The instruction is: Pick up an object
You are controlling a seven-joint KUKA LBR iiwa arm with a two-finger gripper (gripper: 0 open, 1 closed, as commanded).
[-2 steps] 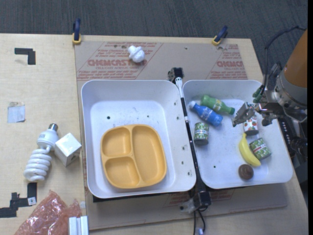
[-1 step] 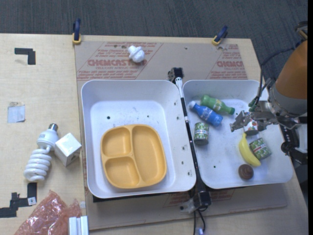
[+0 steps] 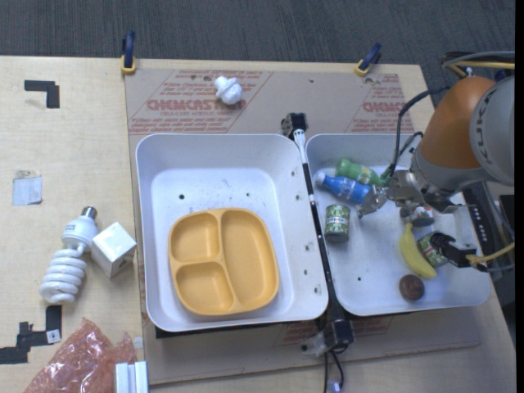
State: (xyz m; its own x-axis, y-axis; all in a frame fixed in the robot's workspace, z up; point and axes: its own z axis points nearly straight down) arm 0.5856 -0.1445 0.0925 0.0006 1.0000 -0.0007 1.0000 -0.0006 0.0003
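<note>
The metal 2-finger gripper (image 3: 378,196) hangs spread, grasping nothing, in the right white bin (image 3: 360,301) beside the blue plastic bottle (image 3: 344,188); closing off-centre could roll it away.

Spiral light bulb (image 3: 67,259) beside a white cube (image 3: 113,249), perhaps touching.

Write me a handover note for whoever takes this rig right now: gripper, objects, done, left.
Gripper: low in the right bin, beside the blue bottle; nothing visibly between its fingers.
Right bin also holds a green bottle, a small can, a banana and a brown ball.
Left bin holds a yellow divided plate.
Done: arm is over the objects.
Left: grasp and lift one.
</note>
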